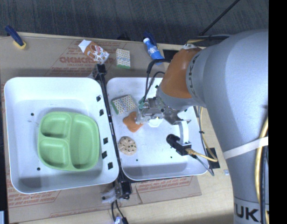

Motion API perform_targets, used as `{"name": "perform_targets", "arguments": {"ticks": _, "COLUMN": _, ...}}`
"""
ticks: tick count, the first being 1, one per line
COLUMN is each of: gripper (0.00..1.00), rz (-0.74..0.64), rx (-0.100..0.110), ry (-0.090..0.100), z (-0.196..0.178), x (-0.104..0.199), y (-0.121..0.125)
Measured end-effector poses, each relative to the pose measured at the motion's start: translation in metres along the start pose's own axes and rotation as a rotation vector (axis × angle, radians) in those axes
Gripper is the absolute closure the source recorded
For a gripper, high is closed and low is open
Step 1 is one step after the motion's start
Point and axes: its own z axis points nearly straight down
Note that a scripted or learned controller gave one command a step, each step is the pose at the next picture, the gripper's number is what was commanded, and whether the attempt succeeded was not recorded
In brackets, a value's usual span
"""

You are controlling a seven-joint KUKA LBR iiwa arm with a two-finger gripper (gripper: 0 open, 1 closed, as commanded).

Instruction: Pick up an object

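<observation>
In the right bin (148, 169) lie an orange object (131, 121), a green-and-white packet (122, 103) behind it, and a round cookie (128, 145) nearer the front. My gripper (144, 114) is down in the right bin, right beside the orange object on its right side and touching or nearly touching it. A small white object (154, 122) lies just below the gripper. The wrist hides the fingers' gap.
The left bin (22, 92) holds a green divided plate (68, 141). Behind the bins on the cardboard lie a snack wrapper (94, 52), a small green packet (123, 58) and a blue clamp (153, 49). My arm covers the bench's right side.
</observation>
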Motion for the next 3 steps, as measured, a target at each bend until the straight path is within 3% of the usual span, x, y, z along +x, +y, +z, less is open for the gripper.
{"name": "perform_targets", "arguments": {"ticks": 1, "gripper": 1.00, "rz": 0.003, "rx": -0.003, "ry": -0.004, "z": -0.125, "x": 0.014, "y": -0.065}}
{"name": "perform_targets", "arguments": {"ticks": 2, "gripper": 1.00, "rz": 0.003, "rx": 0.000, "ry": -0.004, "z": -0.087, "x": -0.017, "y": -0.104}}
{"name": "perform_targets", "arguments": {"ticks": 3, "gripper": 1.00, "rz": 0.004, "rx": -0.001, "ry": -0.003, "z": -0.100, "x": -0.059, "y": -0.104}}
